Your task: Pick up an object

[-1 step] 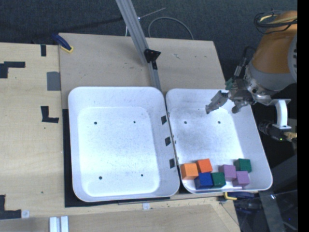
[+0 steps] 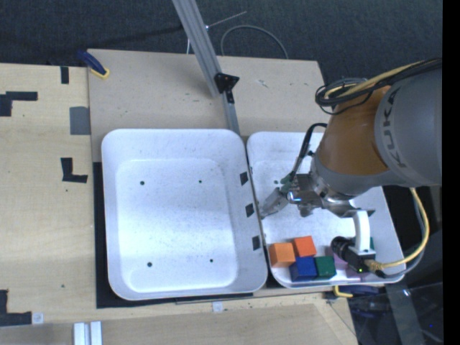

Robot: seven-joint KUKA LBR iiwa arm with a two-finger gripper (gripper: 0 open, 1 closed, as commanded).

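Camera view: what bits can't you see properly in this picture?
- Shallow white right bin: its middle and right side lie under the grey and orange robot arm, so anything there is hidden.
- Small blue and yellow thing at the wooden bench's far left corner: too small to name.

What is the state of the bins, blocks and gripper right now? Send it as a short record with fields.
left bin: white, no loose objects seen in it
right bin: white, holds all the blocks
blocks: orange blocks side by side, with blue block and green block in front of them, clustered at the near edge
gripper: in the right bin, close to its left wall, apart from the blocks
held object: none visible at the gripper
task status: pick not yet made
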